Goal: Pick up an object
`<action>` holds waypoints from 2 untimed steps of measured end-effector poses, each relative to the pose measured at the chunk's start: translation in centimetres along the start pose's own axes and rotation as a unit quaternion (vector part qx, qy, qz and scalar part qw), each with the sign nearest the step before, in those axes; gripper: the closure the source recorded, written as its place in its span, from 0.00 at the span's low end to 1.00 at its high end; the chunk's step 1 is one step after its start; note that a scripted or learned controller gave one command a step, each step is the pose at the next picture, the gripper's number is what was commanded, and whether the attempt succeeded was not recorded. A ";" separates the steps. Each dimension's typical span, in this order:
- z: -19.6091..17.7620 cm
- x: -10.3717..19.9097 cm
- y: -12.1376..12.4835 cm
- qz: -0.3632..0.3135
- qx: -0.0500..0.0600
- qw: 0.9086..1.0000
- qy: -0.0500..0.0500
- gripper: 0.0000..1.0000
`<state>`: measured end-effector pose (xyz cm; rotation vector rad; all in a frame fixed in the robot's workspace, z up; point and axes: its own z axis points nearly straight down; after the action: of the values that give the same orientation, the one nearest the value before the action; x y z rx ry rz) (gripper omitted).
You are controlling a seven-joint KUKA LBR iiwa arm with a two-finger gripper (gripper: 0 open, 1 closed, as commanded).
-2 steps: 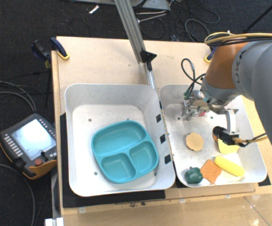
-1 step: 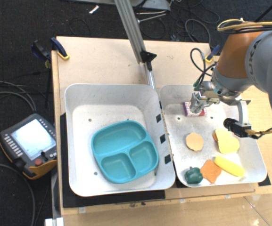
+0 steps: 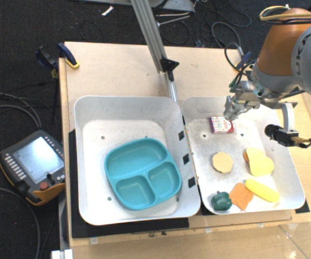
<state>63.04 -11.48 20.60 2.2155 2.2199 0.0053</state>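
- We see the claw (image 3: 234, 111) hanging just beside the pink packet (image 3: 221, 124) at the far side of the right bin (image 3: 292, 190).
- Grip state: we cannot tell; apparently nothing lifted yet.

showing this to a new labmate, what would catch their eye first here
Probably the teal divided tray, alone in the left bin. Next, the grey and orange arm at the right, its gripper just above a small pink packet in the right bin, with yellow and orange toy foods nearer the camera.
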 end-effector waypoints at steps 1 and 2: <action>-4.4 -0.3 0.1 0.000 0.000 1.000 0.000 1.00; -3.9 6.0 -0.9 -0.003 0.004 1.000 0.002 1.00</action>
<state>62.09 -5.46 24.50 2.2138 2.2328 0.0013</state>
